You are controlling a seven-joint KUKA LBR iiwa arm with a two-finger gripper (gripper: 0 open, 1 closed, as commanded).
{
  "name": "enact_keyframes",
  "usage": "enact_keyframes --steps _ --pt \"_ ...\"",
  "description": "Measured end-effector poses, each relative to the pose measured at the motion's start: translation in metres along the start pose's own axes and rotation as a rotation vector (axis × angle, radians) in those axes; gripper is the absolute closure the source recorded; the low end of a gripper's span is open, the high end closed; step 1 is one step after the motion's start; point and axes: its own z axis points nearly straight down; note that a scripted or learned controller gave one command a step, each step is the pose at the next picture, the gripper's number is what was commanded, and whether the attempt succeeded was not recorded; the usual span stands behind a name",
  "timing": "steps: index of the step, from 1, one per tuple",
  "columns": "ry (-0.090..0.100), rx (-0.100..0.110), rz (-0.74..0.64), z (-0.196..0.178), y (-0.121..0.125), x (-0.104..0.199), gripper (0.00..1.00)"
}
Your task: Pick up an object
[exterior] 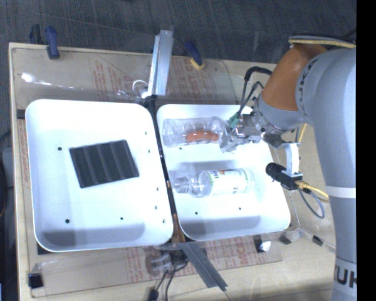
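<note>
We see two clear plastic bottles lying on their sides in the right bin (272, 221): the upper bottle (193, 132) toward the top of the frame, the lower bottle (214, 182) below it. The left bin (44, 168) holds a dark ribbed panel (104, 163). Lying flat, the bottles offer their narrow ends. The gripper (233, 140) sits at the upper bottle's right end, seemingly touching it; whether it is spread or pinching, we cannot tell.

camera view: fixed above bench (25, 58) | aimed down at a slant | both white bins (44, 124) framed whole | arm (335, 105) entering from right
</note>
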Motion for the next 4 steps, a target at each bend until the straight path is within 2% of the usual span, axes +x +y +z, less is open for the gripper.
enact_keyframes --steps 1,2,3,4 --pt "0.000 0.000 0.000 0.000 0.000 0.000 0.00" --pt "0.001 0.055 -0.112 0.074 0.044 0.015 0.00" --pt "0.000 0.002 -0.164 0.064 -0.018 -0.003 0.00" --pt "-0.001 -0.001 -0.276 0.025 -0.019 -0.001 0.00"
